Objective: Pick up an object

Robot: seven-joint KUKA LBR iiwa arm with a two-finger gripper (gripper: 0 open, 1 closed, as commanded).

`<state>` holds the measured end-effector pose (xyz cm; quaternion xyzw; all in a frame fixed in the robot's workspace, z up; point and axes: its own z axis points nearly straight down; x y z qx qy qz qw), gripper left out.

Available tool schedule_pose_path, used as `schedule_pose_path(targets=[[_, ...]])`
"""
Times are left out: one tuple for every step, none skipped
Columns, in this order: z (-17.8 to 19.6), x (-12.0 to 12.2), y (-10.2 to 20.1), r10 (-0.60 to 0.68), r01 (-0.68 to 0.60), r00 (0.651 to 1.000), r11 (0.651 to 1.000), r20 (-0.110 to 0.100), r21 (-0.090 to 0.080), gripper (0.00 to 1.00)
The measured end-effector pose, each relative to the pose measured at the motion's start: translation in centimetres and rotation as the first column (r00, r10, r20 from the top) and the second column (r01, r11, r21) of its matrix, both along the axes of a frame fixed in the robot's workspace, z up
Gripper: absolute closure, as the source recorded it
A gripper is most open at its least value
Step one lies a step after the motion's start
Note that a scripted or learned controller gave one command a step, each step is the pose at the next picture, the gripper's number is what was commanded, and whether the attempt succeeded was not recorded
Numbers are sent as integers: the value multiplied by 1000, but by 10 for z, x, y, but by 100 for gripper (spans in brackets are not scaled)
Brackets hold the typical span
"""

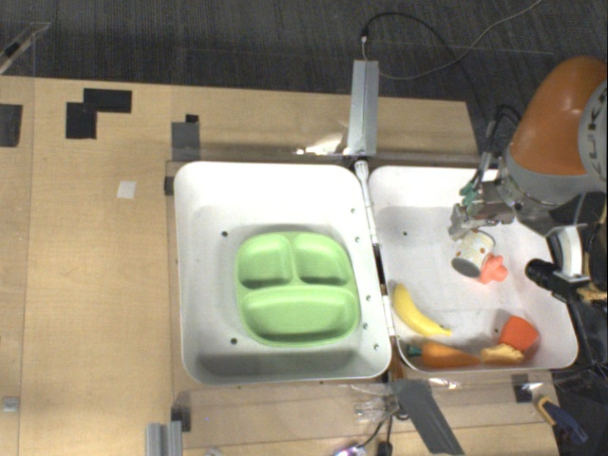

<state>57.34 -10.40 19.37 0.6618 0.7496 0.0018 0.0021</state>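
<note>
We cannot tell from this slanted overhead view whether the fingers are spread or pressed together: the gripper (483, 215) is a small dark and silver cluster hanging over the upper right part of the shallow white right-hand bin (418, 207), and its tips merge with what lies beneath. Directly under it we see a small white cylinder-like object with a salmon-pink end (478, 256), tilted on the bin floor; whether the gripper touches it is hard to make out. Behind the gripper, the grey arm with its orange band (562, 122) is cut off by the right edge. Lower in the same bin, a yellow banana (416, 313) lies near the left wall, and just below it a long orange carrot-shaped object (451, 355) rests against the bottom wall, its far end blending into a small yellowish piece (504, 353) we cannot identify. A small orange block (519, 333) sits just above that piece. In the shallow white left-hand bin (204, 255), a light green three-compartment plastic tray (297, 287) lies in the middle. Both bins sit on the pale wooden desk (85, 283).
</note>
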Motion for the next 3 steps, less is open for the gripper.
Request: schedule_pose_path(targets=[[11, 2, 1, 7, -7, 1000, 1000, 6, 0, 100], [33, -82, 47, 68, -68, 998, 998, -1, 0, 100], [-60, -86, -13, 197, -197, 980, 980, -2, -1, 100]])
